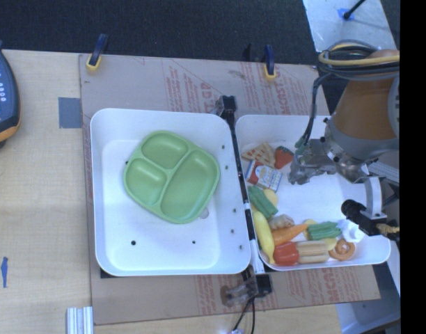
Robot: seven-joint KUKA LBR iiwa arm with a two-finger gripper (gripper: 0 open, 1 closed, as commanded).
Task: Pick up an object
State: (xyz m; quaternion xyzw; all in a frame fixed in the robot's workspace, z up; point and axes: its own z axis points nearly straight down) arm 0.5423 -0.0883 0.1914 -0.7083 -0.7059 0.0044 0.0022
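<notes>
The right white bin (pixel 307 197) holds several toy foods: a yellow banana (pixel 264 236), an orange carrot (pixel 289 233), a red tomato (pixel 285 254), a green vegetable (pixel 263 203), a small printed packet (pixel 269 179), a red piece (pixel 283 158) and a tan waffle piece (pixel 260 152). My gripper (pixel 307 167) hangs over the upper middle of this bin, just right of the red piece and the packet. Nothing shows between its dark fingers. The arm's grey and orange wrist covers the bin's upper right corner.
The left white bin (pixel 108 207) bears a green divided plate (pixel 172 176). A black clamp (pixel 228 106) sits where the bins meet. A handheld pendant (pixel 1 96) lies at the far left. Blue clips (pixel 269 61) hold the cardboard's back edge.
</notes>
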